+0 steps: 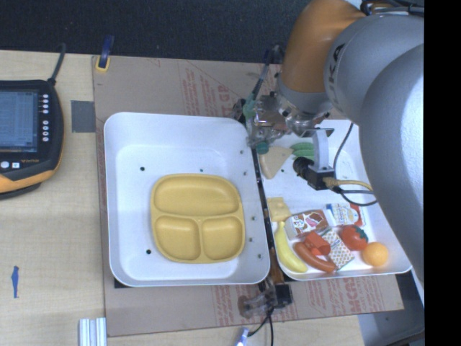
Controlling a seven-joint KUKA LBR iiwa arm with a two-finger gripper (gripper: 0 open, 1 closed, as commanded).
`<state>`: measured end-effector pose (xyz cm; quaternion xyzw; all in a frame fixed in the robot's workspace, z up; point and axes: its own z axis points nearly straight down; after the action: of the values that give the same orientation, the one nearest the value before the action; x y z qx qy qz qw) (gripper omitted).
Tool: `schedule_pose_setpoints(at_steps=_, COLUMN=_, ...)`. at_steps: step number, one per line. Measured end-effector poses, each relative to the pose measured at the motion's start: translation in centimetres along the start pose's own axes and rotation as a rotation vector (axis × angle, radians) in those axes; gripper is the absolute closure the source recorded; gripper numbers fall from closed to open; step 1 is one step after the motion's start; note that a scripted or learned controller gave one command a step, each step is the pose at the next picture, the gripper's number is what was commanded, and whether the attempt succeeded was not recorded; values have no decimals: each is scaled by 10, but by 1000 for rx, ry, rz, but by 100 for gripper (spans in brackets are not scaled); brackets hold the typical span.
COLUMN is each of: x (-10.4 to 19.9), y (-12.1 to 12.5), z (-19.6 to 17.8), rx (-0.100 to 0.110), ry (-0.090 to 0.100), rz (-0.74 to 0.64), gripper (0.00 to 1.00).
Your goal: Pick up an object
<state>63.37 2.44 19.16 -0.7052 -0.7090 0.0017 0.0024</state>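
The gripper [265, 137] hangs at the right-hand white bin's [397, 269] far left corner, how it's set I cannot tell, with the pale wedge-shaped block [274, 162] just beneath it toward the bin's near side.

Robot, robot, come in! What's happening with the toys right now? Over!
Gripper low at right bin's far end, over wedge. Nothing seen held. Banana, orange near end.

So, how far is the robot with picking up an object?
Nothing looks lifted yet. The tool is low over the far end of the right bin, near a pale wedge. The banana, orange and other items lie in that bin. The yellow tray sits in the left bin.
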Motion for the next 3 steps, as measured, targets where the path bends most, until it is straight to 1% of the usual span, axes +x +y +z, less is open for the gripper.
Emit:
schedule_pose_setpoints(at_steps=1, x=-30, y=-17, z=0, rx=-1, ry=-1, rz=3, gripper=100)
schedule_pose_setpoints(at_steps=2, x=12, y=-49, z=1, rx=-1, ry=-2, rz=-1, gripper=100)
schedule_pose_setpoints(at_steps=3, x=-27, y=-63, z=-38, rx=-3, ry=-1, rz=3, gripper=100)
